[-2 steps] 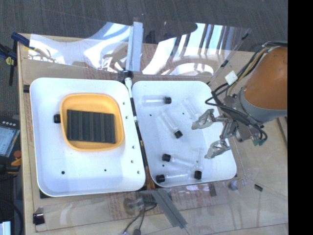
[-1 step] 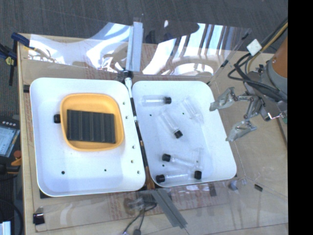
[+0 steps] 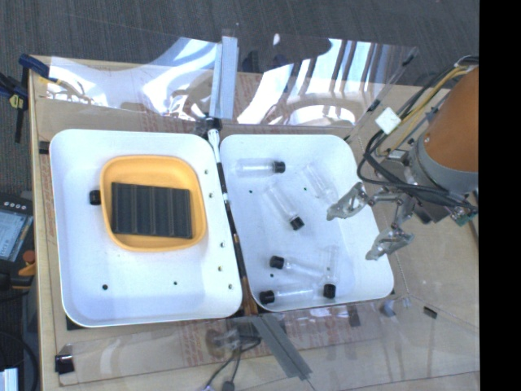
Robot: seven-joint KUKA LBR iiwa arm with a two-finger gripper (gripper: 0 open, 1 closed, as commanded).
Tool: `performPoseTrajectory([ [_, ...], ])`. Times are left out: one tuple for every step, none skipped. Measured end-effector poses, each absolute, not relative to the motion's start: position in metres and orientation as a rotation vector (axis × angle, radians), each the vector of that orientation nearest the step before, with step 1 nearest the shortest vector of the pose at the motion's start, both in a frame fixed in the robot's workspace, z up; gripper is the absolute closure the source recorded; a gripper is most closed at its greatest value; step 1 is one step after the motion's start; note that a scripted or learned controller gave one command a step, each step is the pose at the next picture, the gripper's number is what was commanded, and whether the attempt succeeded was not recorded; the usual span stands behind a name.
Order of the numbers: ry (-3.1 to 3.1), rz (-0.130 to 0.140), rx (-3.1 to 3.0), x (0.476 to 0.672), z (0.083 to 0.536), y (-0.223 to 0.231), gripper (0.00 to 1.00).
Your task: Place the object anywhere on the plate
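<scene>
Now: nothing picked up.
Fingers point(image 3: 371, 226): spread wide, hold nothing, over right bin point(image 3: 368, 277), ready to reach down.
Tubes point(image 3: 285, 208): loose in right bin.
Plate point(image 3: 150, 174): yellow, left bin point(image 3: 73, 275), waits.

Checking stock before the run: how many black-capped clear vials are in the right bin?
5: top, middle, lower middle, bottom left, bottom right. Clear glass may hide more.
</scene>
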State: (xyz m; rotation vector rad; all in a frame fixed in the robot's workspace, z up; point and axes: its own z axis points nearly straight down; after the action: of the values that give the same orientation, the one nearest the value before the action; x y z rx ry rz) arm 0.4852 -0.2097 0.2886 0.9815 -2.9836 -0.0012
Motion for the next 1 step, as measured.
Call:
performPoseTrajectory([
  [-2.919,0.007,1.17,0.4899,0.3963,-0.2103,0.0],
])
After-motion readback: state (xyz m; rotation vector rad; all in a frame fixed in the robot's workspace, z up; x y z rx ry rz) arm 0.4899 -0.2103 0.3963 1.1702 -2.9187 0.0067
